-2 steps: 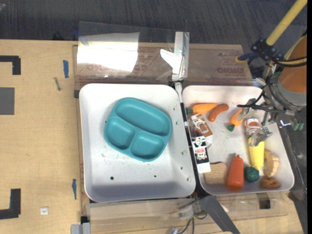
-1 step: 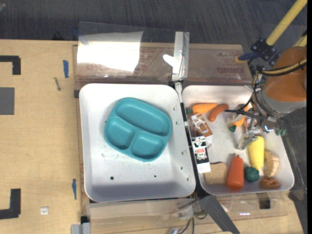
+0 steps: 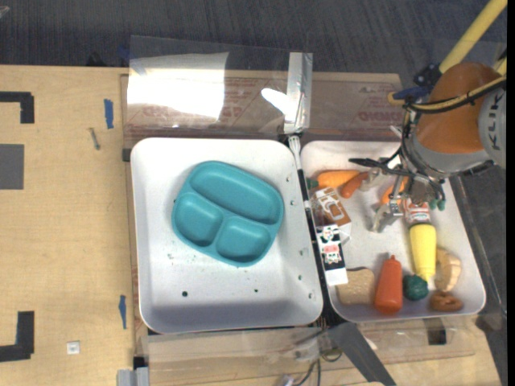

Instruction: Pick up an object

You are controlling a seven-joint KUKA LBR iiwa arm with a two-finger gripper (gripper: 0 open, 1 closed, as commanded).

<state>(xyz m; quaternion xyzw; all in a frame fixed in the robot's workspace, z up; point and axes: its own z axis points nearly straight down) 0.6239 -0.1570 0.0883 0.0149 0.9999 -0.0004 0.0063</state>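
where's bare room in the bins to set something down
Left bin: bare floor all around the teal tray, widest along the front edge. Right bin: crowded, with the gripper by the yellow bottle and orange bottle; a small bare patch lies between them.

Arm [image 3: 471, 119] — cut off at right edge

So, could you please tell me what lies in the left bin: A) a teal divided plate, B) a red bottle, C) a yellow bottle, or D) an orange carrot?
A: the teal divided plate lies alone in the left bin, with three compartments showing.
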